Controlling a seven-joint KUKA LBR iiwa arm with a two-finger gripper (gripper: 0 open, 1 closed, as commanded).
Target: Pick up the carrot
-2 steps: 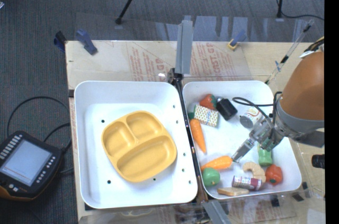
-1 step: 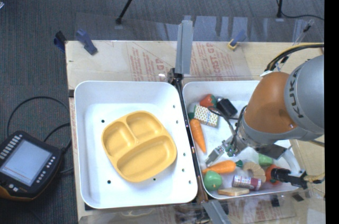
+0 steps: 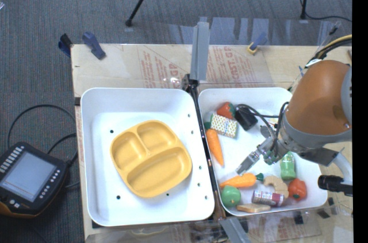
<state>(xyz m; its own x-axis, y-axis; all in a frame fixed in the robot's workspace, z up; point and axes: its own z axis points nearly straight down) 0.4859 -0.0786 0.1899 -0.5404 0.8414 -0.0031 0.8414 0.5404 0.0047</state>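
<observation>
Right bin [image 3: 270,95]: carrot [image 3: 214,146] lying loose by the left wall, pointing tip down, with the pincer [image 3: 246,165] hovering to its right, apart from it, its fingers slightly parted and gripping nothing; left bin [image 3: 92,121] holding a yellow divided plate [image 3: 150,158].

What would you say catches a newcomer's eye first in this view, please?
Likely the yellow divided plate lying alone in the left bin, then the arm's orange band over the right bin. Below it, the gripper hangs above toy food, between two carrots.
</observation>
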